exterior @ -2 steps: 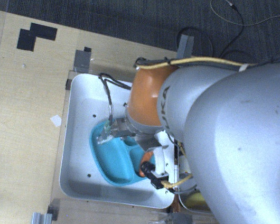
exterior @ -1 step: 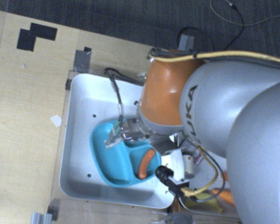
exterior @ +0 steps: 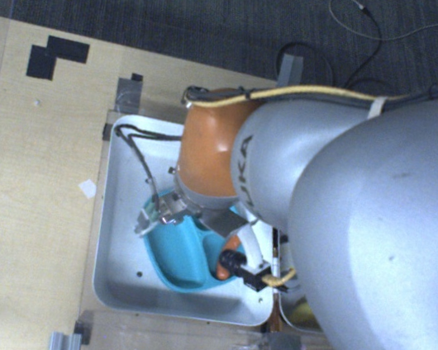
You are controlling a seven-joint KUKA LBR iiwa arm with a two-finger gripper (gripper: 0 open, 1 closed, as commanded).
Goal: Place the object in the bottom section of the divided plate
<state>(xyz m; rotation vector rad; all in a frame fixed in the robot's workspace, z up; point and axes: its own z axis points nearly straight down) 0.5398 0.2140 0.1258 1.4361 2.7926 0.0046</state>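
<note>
My arm (exterior: pixel 350 193) reaches in from the right and hangs low over the white bin (exterior: pixel 119 194), I judge because the blue divided plate (exterior: pixel 179 255) lies on its floor and the drop has to be made from just above it. Part of the KUKA lettering (exterior: pixel 242 166) reads beside my orange band (exterior: pixel 211 148). Small and orange, what may be the object (exterior: pixel 225 265) sits at the plate's right edge beside my wrist; I cannot tell the state of my jaws.

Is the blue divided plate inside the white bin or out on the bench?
Inside. The blue plastic divided plate lies on the floor of the shallow white bin, within its walls, partly covered by the grey arm's wrist.
</note>
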